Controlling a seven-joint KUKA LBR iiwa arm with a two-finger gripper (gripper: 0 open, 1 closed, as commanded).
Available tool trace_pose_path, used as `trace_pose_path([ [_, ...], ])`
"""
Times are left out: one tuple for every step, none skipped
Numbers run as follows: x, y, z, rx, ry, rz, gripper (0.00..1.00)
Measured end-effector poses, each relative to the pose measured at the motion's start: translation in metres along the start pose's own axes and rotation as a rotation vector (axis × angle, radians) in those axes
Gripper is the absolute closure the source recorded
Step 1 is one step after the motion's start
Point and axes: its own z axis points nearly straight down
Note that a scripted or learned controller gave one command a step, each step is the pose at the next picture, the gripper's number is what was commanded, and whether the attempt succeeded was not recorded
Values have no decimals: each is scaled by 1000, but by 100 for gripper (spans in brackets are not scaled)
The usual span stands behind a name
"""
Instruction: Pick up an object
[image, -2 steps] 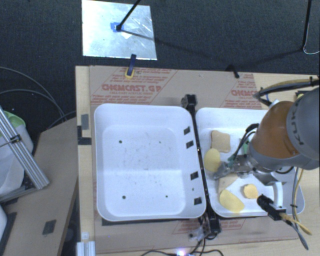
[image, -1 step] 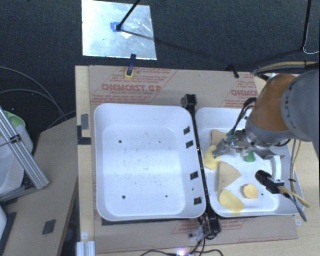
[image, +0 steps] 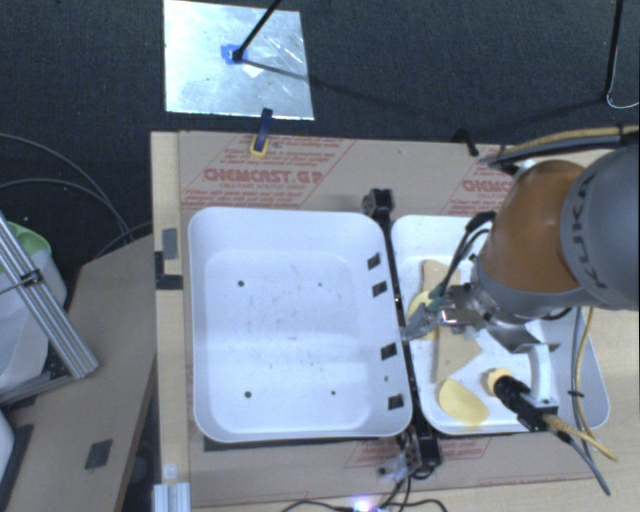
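Arm over the right bin, centre right. Gripper low at the bin's left edge; finger state cannot be told. Beige slab and yellow piece lie lower in the bin.

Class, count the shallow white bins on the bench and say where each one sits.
2. The left bin fills the middle of the bench; the right bin lies beside it, partly covered by the arm, which may hide some of its contents.
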Motion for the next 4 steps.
trace_pose_path([
  [-5,3,-7,-2,-2,5,100],
  [55,-5,-68,-5,0,-1,100],
  [132,-4,-188,-13,4,-3,100],
  [137,-8,-57,14,-6,9,100],
])
